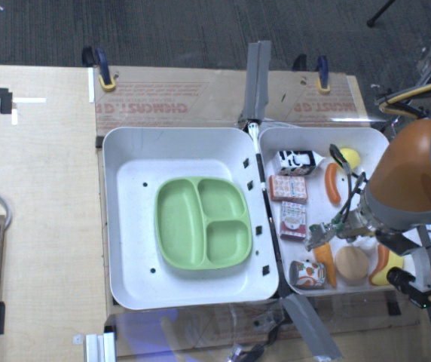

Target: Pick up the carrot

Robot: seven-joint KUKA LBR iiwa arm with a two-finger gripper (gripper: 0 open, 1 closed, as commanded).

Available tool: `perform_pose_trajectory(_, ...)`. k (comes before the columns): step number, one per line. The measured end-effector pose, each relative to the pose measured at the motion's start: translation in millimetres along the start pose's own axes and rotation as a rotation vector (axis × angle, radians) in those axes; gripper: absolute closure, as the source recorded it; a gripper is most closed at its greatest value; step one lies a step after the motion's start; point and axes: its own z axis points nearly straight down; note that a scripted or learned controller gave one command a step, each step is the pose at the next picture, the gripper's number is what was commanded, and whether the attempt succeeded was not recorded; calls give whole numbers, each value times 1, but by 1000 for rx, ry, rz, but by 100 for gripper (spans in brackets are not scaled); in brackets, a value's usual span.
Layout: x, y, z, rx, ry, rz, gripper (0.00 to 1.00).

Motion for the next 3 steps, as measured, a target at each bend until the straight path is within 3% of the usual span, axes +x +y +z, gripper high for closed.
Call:
perform_pose_trajectory(1, -17, 4, 30, 2, 1, -39, 0)
perform_pose_trajectory(2, -18, 4, 21, 2, 1, -36, 100)
perform_pose_trajectory(3, 15, 3, -71, 0, -1, 26, 100)
